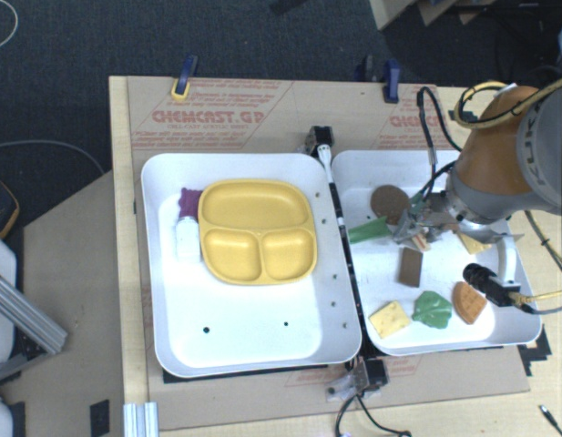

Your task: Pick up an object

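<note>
Cardboard-topped bench [262, 107], two white bins side by side. Left bin [253, 335] holds yellow divided tray [258, 228]. Gripper [415, 230] low in right bin [444, 340], finger spread unclear, can't tell. Green strip [369, 231] just left of it, brown block [409, 267] just below, brown disc [387, 200] above-left. Yellow piece [389, 319], green lump [433, 309] nearer the front edge.

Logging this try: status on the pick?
Pincer low in right bin, nothing seen held. Brown block just below it, green strip alongside. Yellow tray in left bin.
</note>
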`<state>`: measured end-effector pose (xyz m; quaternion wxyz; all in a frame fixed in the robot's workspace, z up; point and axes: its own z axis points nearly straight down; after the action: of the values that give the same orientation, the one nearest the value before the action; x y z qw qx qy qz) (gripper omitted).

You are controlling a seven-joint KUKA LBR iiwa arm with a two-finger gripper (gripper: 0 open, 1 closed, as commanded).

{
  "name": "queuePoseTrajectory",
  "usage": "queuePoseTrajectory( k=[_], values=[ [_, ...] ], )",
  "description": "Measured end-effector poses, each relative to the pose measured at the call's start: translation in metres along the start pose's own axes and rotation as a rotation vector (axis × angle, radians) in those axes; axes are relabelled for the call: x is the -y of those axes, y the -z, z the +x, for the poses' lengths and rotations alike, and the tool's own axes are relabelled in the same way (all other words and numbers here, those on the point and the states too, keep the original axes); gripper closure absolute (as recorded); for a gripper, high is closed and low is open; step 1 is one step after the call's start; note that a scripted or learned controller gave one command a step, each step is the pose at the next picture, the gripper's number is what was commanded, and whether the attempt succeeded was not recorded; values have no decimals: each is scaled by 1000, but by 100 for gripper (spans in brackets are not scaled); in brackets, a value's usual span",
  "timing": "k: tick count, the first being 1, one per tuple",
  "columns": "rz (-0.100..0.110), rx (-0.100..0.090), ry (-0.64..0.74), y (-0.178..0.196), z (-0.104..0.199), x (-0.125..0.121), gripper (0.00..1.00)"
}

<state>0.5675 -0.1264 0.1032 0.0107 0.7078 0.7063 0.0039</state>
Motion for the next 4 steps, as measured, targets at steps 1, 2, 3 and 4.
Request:
queuePoseTrajectory(
  k=[1,2,3,4],
  values=[
    [14,-8,4,61,7,-6,100],
    [11,-7,3,125,2,-8,100],
    [17,-8,3,121,2,-8,100],
    [23,-13,8,132,56,10,100]
  ],
)
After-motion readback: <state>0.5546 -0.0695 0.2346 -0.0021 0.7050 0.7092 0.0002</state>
